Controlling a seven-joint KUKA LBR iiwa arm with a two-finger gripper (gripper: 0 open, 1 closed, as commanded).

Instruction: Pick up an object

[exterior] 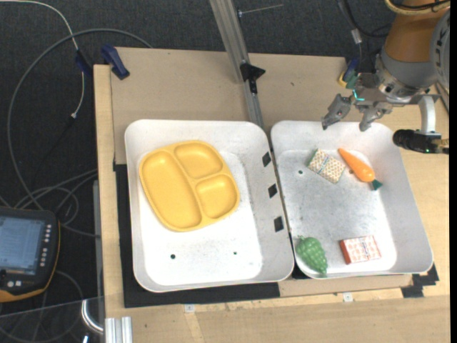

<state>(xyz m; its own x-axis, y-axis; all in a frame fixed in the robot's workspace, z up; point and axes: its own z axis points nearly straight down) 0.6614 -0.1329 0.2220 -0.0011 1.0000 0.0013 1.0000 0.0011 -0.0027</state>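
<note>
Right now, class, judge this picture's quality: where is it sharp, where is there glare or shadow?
Camera view: even, soft light; the yellow divided plastic tray shows mild sheen, no harsh glare; the orange toy carrot is sharp; the open two-finger gripper looks slightly soft.

The grey-and-orange robot arm is cut off by the top and right edges. Left of the light wooden surface, a dark handheld screen device is cropped by the left edge, its display too blurred to read.

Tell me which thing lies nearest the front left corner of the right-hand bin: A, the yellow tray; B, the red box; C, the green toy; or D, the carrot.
C: the green toy sits at that corner of the right bin, with the red box further right and the carrot up at the far end.
</note>
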